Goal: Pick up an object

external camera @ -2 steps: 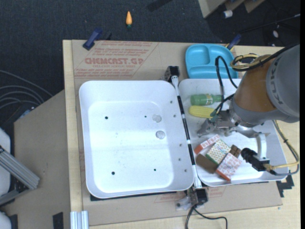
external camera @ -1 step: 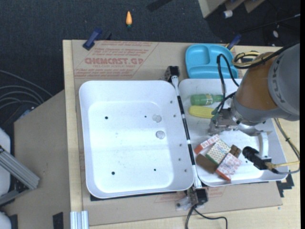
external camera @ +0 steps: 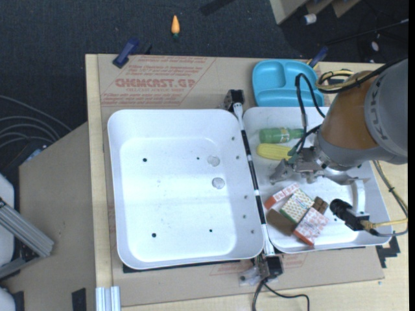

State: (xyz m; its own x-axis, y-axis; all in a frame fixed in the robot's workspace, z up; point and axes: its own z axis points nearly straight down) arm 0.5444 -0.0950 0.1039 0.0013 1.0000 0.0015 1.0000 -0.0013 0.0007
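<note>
My gripper (external camera: 297,171) hangs low over the middle of the right bin (external camera: 382,238), under the grey arm with its orange band (external camera: 347,118). Nothing shows held in it. Just behind it lie a green bottle (external camera: 282,135) and a yellow oblong item (external camera: 275,151). In front of it sits a cluster: a pink-and-white box (external camera: 283,196), a yellow-green patterned box (external camera: 297,206), a red-and-white box (external camera: 312,226), a dark brown block (external camera: 279,220) and a small brown piece (external camera: 320,205).
The left bin (external camera: 175,186) adjoins the right one along a shared rim. A blue divided tray (external camera: 282,80) stands behind the right bin. A blue clip (external camera: 125,54) lies at the board's far left corner, with an orange item (external camera: 175,24) beyond it.
</note>
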